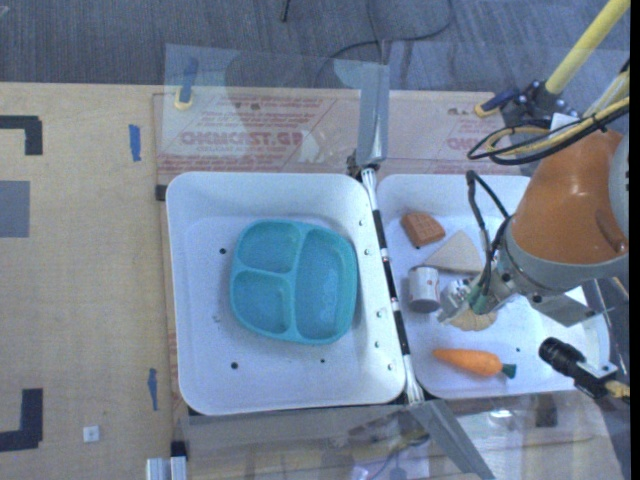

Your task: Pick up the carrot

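A grey and orange robot arm reaches from three o'clock over the right bin [590, 363] on the surface. Its pincer [470, 298] hangs above a tan flat item; whether it is wide or narrow cannot be told. The carrot [470, 361] lies untouched at six o'clock from it, nearby. Judged still approaching: next, shift toward the carrot and descend.
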